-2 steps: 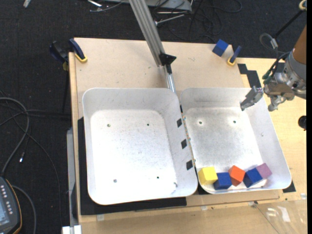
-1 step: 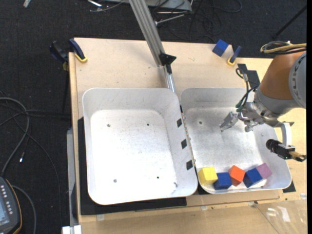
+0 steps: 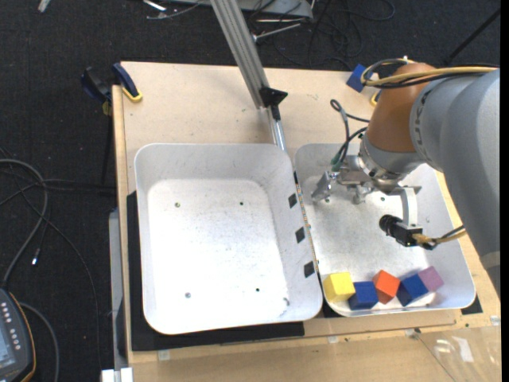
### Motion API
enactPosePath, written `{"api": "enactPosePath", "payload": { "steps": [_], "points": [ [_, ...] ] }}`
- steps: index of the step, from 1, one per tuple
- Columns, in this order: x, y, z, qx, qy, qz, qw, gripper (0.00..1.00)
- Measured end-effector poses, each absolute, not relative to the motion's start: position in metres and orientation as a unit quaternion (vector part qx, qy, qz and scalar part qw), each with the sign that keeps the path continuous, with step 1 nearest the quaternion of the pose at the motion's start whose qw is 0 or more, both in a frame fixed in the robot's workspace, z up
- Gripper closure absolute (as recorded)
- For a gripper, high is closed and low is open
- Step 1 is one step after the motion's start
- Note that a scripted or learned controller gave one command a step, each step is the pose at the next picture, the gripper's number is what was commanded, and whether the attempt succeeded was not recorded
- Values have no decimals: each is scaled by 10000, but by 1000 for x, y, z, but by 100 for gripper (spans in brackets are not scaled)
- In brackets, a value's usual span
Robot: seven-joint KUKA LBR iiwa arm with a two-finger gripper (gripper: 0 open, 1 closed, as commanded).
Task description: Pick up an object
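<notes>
Several small blocks lie in a row along the near edge of the right bin (image 3: 445, 205): a yellow block (image 3: 339, 285), a blue block (image 3: 364, 294), an orange block (image 3: 387, 285), a second blue block (image 3: 412, 289) and a pale purple block (image 3: 430, 278). My gripper (image 3: 340, 191) hangs over the far left part of that bin, well behind the blocks. Its two silver fingers stand apart, open, with nothing between them. The grey arm with its orange band (image 3: 398, 118) comes in from the right.
The left bin (image 3: 151, 161) lies beside the right one, with black clips (image 3: 301, 233) along the shared edge. A slanted aluminium pole (image 3: 242, 42) ends at the far gap between the bins. A blue-yellow clamp (image 3: 119, 82) grips the bench's far left corner.
</notes>
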State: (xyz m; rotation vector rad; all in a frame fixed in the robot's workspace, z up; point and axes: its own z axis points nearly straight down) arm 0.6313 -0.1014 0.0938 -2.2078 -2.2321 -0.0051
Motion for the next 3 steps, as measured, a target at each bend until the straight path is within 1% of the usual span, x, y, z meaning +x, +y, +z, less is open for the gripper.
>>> {"api": "enactPosePath", "payload": {
  "steps": [1, 2, 3],
  "points": [
    [632, -159, 96, -7088, -7054, 2, -21, 0],
    [632, -156, 95, -7071, -7072, -1, -8, 0],
    [622, -156, 116, -7078, -7064, -3, -6, 0]
  ]
}}
